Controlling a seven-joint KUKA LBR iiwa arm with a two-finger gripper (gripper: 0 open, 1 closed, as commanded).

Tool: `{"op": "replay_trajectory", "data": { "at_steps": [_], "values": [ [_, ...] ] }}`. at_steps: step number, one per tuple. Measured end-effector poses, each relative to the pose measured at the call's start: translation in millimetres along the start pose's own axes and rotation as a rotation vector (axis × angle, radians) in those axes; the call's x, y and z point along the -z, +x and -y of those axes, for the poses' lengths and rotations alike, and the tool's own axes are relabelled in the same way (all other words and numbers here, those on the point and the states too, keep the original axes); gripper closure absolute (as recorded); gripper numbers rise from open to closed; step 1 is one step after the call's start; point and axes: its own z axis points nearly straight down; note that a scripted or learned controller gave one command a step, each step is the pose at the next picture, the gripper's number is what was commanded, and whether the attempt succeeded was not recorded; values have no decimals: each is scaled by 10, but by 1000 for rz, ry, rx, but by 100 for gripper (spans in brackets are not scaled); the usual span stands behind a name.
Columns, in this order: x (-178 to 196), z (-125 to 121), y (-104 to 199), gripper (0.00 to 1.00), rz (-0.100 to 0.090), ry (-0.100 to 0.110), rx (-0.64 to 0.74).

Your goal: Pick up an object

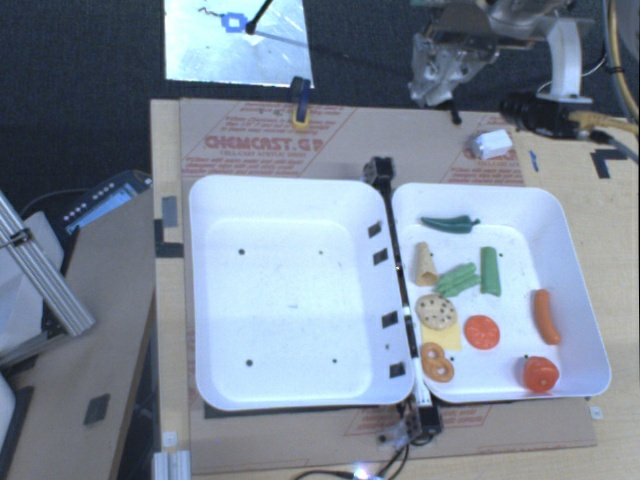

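Here the pickable things all lie in the right bin [575,258]. A dark green pepper [450,224] sits nearest its far wall, with bare floor behind it. Below that come a tan cone-shaped piece [427,262], a bunch of green beans [457,279] and an upright green stick [490,271], the last two almost touching. Lower still, a speckled cookie [436,312] lies close to the divider between the bins, a pretzel-like orange ring [436,362] just below it, and a red tomato slice [482,331] beside them. An orange sausage-shaped piece [545,316] lies near the right wall, and a red tomato [541,374] sits in the near right corner, close to the rim. The middle of this bin's floor, between the stick and the sausage, is open.

The left bin [215,218] adjoins it, walls touching along the divider.

The claw [432,86] hangs high beyond the far edge of both bins, over the cardboard-covered bench [260,138], well apart from every item; whether it is wide or narrow I cannot tell. A small white box [491,144] rests on the bench near it.
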Motion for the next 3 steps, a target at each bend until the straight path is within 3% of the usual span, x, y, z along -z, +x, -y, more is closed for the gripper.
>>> {"op": "replay_trajectory", "data": {
  "at_steps": [1,2,3],
  "values": [
    [8,-507,27,100,2,-2,-2],
    [-32,-478,216,100,1,2,-1],
    [69,-617,267,100,2,-1,-1]
  ]
}}
